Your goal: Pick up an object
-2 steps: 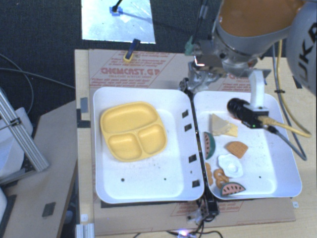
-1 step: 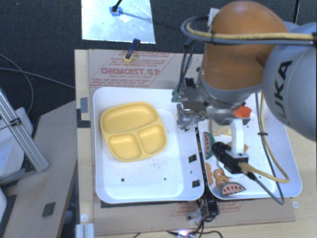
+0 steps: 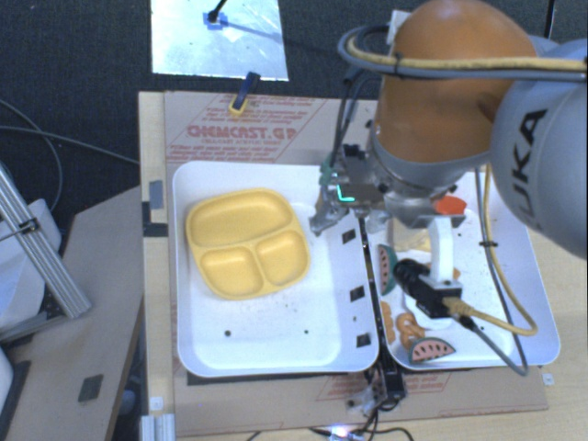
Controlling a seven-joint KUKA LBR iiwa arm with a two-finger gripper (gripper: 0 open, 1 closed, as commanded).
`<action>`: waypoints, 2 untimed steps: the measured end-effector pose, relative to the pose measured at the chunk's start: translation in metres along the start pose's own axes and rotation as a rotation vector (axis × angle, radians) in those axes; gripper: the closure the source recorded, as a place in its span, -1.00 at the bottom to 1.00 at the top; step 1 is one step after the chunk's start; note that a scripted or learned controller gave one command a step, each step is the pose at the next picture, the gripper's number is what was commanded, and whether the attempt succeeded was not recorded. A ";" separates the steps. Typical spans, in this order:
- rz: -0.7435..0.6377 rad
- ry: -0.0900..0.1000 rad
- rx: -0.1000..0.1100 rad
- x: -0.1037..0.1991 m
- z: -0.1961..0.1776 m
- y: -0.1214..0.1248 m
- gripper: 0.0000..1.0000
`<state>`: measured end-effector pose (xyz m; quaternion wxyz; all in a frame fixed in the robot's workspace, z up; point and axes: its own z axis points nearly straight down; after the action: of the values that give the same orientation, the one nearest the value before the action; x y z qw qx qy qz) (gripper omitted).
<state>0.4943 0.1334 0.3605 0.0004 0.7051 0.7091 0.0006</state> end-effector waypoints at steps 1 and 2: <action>0.007 -0.002 0.006 -0.020 0.066 -0.008 -1.00; 0.005 -0.002 0.012 -0.009 0.243 -0.011 -1.00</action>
<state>0.4841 0.1248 0.1174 -0.0033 0.7067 0.7075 -0.0045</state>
